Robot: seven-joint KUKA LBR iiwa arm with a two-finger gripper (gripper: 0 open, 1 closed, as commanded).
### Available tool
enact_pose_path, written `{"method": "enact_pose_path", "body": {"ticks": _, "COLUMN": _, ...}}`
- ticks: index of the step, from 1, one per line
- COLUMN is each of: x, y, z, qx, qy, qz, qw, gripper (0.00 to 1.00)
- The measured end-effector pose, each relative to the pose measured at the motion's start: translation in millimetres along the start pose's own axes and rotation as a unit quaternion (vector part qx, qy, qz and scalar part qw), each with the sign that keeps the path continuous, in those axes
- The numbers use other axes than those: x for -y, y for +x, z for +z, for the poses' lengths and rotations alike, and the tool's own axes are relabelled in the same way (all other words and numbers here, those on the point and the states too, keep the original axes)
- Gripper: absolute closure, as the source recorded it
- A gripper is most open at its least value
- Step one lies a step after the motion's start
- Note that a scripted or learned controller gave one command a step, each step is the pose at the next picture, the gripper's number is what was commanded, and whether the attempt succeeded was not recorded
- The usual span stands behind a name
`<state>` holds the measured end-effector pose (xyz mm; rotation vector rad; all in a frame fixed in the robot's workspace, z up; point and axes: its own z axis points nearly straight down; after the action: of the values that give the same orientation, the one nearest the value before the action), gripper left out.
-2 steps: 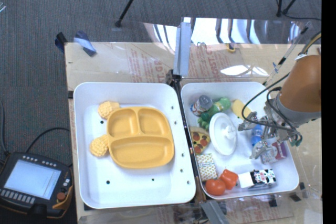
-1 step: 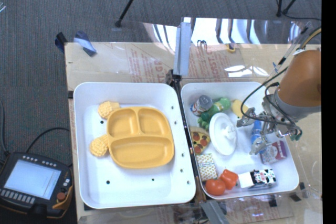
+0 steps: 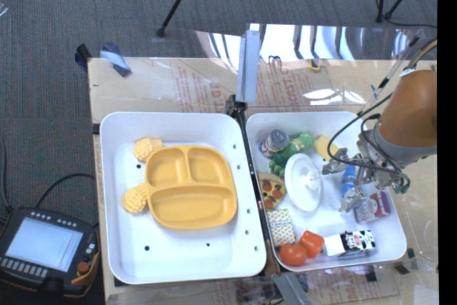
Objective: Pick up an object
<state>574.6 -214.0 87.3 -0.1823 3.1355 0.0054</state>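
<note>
blue-and-clear bottle (image 3: 349,181), lying in the right part of the right bin (image 3: 397,225), looks the likeliest target, since the gripper (image 3: 355,186) sits directly over it at centre right of the frame. how far the claw is open cannot be told from this angle, nor whether it has anything in its grasp; metal parts and the bottle overlap too closely. no object is confirmed held.

immediately left of the bottle stands a white disc-shaped lid (image 3: 303,182), close enough to foul a descent. just below and right lies a small pink-and-white carton (image 3: 377,206). further down, near the lower edge of the bin, are a black-and-white cow-pattern box (image 3: 350,242) and red tomato pieces (image 3: 301,248). a tin can (image 3: 273,143) and green items (image 3: 295,146) occupy the upper left of this bin.

judgement: to do the step well, centre on the bottle's body, keep clear of the white lid, close firmly, then lift straight up. risk: a round bottle may roll or slip out.

left bin (image 3: 114,225) holds a yellow divided plate (image 3: 191,186), not involved.
</note>
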Motion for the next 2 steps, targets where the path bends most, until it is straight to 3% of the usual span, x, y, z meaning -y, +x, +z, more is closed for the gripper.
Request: {"method": "enact_pose_path", "body": {"ticks": 2, "x": 0.7, "y": -5.6, "z": -1.4, "qx": 0.002, "qy": 0.001, "qz": 0.017, "qw": 0.9999, "gripper": 0.00}}
